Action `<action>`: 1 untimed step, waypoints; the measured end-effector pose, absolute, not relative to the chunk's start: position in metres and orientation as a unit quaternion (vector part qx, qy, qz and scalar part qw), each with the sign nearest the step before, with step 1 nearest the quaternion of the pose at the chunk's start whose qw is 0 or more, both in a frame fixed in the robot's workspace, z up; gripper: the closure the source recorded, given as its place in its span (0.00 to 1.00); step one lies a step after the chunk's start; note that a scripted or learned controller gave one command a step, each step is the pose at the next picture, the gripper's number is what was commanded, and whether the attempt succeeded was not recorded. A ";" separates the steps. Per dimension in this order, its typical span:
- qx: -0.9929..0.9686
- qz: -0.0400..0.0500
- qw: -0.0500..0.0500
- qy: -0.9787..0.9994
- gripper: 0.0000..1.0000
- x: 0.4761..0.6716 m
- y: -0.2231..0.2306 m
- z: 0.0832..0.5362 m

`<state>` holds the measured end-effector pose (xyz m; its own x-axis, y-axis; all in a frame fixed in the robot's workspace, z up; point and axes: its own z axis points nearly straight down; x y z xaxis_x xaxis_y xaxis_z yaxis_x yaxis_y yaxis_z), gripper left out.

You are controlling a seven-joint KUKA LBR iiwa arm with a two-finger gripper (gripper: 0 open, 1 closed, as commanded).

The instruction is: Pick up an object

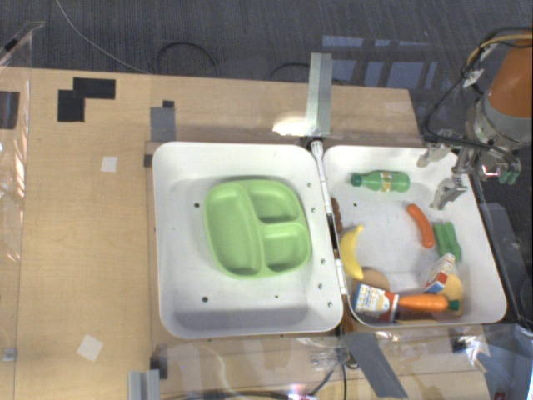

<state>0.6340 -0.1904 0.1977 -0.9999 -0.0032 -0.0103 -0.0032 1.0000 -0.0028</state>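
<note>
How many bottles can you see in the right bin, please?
2: a green bottle lying near the bin's far wall, and a white bottle near the front right corner. The front clutter may hide more.

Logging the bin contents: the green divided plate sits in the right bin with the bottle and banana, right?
Not quite. The camera view shows the green divided plate alone in the left bin. The green bottle and the banana are in the right bin, as you said.
</note>
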 end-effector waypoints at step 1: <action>0.005 -0.002 0.008 1.000 0.00 0.646 -0.182 0.090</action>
<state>0.6463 -0.1816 0.0903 -0.9998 0.0103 -0.0162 0.0104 0.9999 -0.0035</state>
